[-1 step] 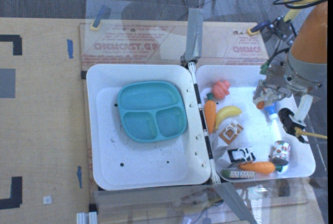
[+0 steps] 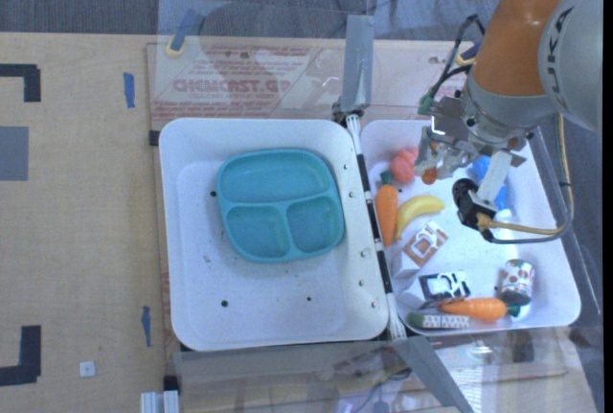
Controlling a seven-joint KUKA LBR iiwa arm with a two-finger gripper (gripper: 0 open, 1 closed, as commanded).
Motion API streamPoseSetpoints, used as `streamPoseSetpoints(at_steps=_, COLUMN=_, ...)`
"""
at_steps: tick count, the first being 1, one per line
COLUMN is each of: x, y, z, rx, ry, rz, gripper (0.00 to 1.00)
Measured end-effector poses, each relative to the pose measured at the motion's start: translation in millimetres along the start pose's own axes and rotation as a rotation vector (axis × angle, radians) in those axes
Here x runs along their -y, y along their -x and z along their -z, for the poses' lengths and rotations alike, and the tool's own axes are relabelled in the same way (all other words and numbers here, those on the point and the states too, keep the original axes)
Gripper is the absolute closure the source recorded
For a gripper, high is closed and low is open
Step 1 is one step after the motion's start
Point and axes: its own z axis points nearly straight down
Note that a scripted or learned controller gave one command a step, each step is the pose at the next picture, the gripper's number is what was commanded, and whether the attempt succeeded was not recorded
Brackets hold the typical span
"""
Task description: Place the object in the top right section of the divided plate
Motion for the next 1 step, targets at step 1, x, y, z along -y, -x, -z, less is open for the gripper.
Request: streamPoseSetpoints(at_steps=1, x=-37.9, y=-95.3, z=-27.9, rx=0.000, ry=0.001, rz=0.344, gripper=1.00)
